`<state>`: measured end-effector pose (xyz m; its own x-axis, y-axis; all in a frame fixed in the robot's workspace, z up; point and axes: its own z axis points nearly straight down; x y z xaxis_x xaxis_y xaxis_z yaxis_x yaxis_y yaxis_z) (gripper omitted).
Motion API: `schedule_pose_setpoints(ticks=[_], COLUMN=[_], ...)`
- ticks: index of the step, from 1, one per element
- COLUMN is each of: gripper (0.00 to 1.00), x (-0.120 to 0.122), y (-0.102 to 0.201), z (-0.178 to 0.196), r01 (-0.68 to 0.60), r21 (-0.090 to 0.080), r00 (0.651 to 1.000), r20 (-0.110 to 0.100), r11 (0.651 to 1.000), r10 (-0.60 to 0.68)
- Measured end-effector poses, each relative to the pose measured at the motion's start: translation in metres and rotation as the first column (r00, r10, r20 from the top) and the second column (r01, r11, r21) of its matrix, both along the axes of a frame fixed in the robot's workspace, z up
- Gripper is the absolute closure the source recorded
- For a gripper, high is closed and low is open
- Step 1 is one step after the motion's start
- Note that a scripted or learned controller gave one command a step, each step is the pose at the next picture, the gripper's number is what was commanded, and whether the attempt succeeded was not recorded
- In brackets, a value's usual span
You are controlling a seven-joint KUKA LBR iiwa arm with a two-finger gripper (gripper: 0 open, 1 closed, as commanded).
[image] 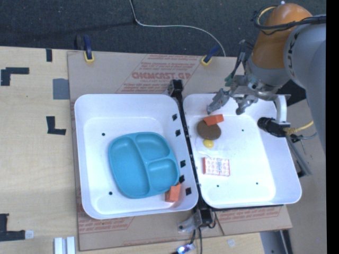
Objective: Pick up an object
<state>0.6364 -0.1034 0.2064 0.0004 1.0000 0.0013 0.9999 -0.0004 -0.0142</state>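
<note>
My gripper (229, 108) hangs open over the back of the right bin (275, 184), its two fingers spread with nothing between them. Just below its left finger lie an orange block (213, 120) on top of a brown round disc (208, 129), with a small yellow piece (209, 143) in front of them. A white packet with red print (216, 166) lies nearer the middle of that bin. In the left bin (90, 142) sit a blue divided plate (143, 164) and an orange block (172, 193) at its front right corner.
The two bins meet along a black-clipped divider (184, 142). Both stand on a cardboard sheet (153, 75) held by clamps at the back. A cable runs across the dark floor behind.
</note>
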Motion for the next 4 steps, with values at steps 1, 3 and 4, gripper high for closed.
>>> schedule_pose_setpoints(ticks=[1, 3, 4], gripper=[0.00, 0.00, 0.00], x=[0.003, -0.001, -0.001], y=[0.000, 0.002, 0.003], z=[0.007, -0.103, -0.123], r01=[-0.002, -0.001, -0.002], r21=[-0.001, -0.002, -0.003], r00=[1.000, 1.000, 1.000], r20=[0.012, 0.006, 0.012], r11=[1.000, 1.000, 1.000], r10=[0.002, 0.001, 0.002])
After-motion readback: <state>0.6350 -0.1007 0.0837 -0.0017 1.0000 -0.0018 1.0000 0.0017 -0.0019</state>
